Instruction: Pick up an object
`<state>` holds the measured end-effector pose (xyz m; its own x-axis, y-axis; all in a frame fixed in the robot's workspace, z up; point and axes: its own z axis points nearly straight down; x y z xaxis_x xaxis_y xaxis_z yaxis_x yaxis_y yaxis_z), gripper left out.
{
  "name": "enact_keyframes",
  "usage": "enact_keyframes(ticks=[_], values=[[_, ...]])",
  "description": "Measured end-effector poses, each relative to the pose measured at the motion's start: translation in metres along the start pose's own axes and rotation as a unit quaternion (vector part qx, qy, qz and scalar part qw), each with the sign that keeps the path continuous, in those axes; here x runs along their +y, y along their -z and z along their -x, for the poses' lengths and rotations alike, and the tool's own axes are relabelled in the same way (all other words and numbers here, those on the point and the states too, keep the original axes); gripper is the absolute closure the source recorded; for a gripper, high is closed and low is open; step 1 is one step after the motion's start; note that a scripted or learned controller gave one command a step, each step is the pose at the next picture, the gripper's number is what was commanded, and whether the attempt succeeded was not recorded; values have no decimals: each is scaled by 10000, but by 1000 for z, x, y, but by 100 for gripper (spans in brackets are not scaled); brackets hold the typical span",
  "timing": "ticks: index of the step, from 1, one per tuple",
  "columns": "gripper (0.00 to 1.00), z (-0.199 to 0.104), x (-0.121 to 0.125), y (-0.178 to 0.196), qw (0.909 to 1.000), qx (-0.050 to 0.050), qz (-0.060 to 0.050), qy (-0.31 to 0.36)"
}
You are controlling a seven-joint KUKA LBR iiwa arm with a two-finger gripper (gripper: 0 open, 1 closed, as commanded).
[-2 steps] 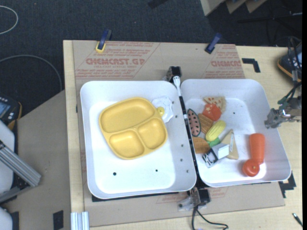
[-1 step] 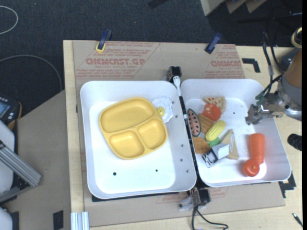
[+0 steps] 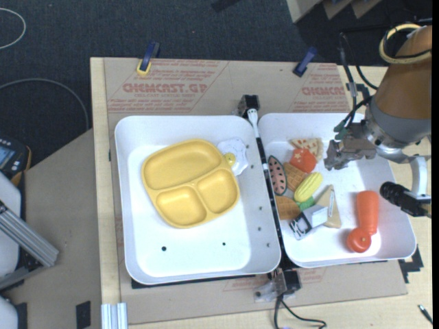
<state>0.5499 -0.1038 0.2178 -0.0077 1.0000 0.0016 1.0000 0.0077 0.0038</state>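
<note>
Entry, taken from the near edge of the surface (image 3: 103, 184) outward, every place given against the right bin (image 3: 405, 242). In its near right corner you have an orange bottle-shaped toy (image 3: 363, 219) lying on its side, cap toward you, untouched. Left of that, in the near middle of the bin, a small grey-and-black clip-like piece (image 3: 306, 221) rests against a pale wedge (image 3: 332, 211); just beyond them a yellow corn cob (image 3: 308, 184) lies over a green piece. Toward the bin's left wall you will find a dark oval slice with a red centre (image 3: 277, 176). Farther back, a red tomato-like piece (image 3: 303, 160) sits touching a tan sandwich triangle (image 3: 306, 146). Left of the right bin, the neighbouring bin (image 3: 130, 252) carries a yellow divided plate (image 3: 189, 182). At the right bin's far right side the gripper (image 3: 337, 155) hangs over bare floor, near the red piece but apart from it; nothing lies between its fingers, and whether they are spread or pressed together you cannot tell from this angle. Status, by judgement: no object lifted, all pieces resting in the bin; choice of target, descent, closing and lift are all left for you to watch.
</note>
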Motion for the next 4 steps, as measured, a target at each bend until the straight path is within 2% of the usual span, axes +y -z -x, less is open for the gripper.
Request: enact_keyframes(ticks=[2,3,4], values=[[100,-88,42,-6,10000,-5,-1,-10],[100,-113,49,-3,10000,-7,-1,-21],[100,-116,50,-3,10000,-12,-4,-36]])
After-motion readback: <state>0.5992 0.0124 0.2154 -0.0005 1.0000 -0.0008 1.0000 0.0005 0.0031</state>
